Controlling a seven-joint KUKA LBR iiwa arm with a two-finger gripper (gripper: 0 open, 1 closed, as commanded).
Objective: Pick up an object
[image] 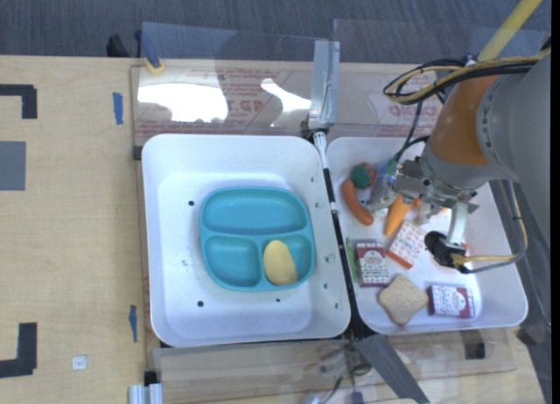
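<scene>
Two shallow white plastic bins: left bin (166, 245), right bin (503, 293).

In the left bin:
- One turquoise three-compartment plastic tray (249, 214).
- One yellow lemon-shaped piece (280, 263), in the tray's lower right compartment.

In the right bin:
- One red-orange sausage-shaped piece (356, 203).
- One orange carrot-shaped piece (395, 215).
- One green and red rounded piece (362, 174).
- One tan bread slice (402, 300).
- Three small printed cartons (373, 264), (407, 242), (451, 301).

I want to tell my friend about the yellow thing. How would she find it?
Look in the left white plastic bin, where a turquoise divided plastic tray sits. The smooth yellow oval lump lies in the tray's lower right compartment, the one item on that tray.
</scene>
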